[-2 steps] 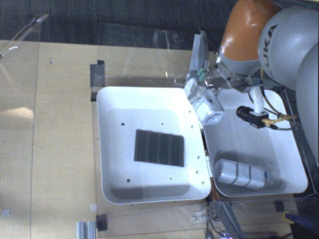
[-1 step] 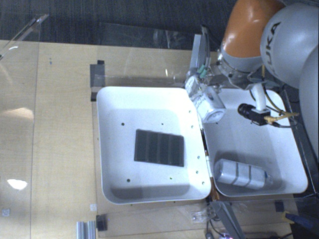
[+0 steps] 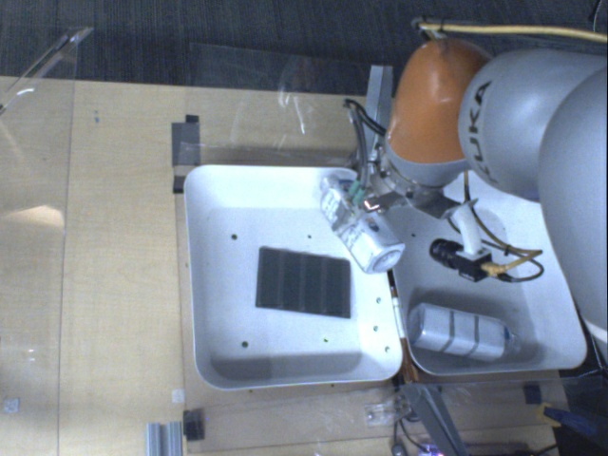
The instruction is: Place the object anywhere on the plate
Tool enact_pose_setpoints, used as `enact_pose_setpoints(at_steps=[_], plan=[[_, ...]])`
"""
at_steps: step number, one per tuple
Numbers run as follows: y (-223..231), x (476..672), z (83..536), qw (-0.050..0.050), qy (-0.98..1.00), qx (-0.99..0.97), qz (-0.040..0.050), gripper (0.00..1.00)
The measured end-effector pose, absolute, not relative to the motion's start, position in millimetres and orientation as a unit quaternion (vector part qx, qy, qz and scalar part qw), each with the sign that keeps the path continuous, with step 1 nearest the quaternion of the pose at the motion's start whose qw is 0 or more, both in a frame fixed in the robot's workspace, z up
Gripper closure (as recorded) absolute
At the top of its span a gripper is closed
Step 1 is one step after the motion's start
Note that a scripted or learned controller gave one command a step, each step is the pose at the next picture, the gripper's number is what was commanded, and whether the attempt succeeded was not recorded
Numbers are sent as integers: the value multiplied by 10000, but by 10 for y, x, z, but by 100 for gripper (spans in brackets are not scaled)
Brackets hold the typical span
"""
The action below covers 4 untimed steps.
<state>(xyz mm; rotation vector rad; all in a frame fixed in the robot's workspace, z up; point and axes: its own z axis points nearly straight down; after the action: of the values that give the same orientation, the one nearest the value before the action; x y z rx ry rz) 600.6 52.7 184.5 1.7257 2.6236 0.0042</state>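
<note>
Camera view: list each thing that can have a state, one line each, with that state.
Plate: lies flat in the left bin, nothing on it.
Cylinder: lies on its side in the right bin, not yet on the plate.
Claw: hangs at the left bin's right side, apart from the cylinder.

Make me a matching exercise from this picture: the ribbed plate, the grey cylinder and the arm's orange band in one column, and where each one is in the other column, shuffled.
Things:
1. ribbed plate
2. grey cylinder
3. orange band

Places:
A. lying on its side in the right-hand bin
B. on the arm, above the wrist
C. flat on the floor of the left-hand bin

Pairs: 1-C, 2-A, 3-B.
</note>
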Motion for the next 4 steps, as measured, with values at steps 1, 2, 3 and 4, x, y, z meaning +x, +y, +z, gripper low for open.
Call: enact_pose_setpoints(at_steps=[1,2,3,4], plan=[[1094,5761,1844,4,8834,4686,12,100],[1460,5480,2043,11,9187,3950,18,100],[1680,5878,1755,5,9081,4187,14,100],[2036,5450,2594,19,9166,3997,26,100]])
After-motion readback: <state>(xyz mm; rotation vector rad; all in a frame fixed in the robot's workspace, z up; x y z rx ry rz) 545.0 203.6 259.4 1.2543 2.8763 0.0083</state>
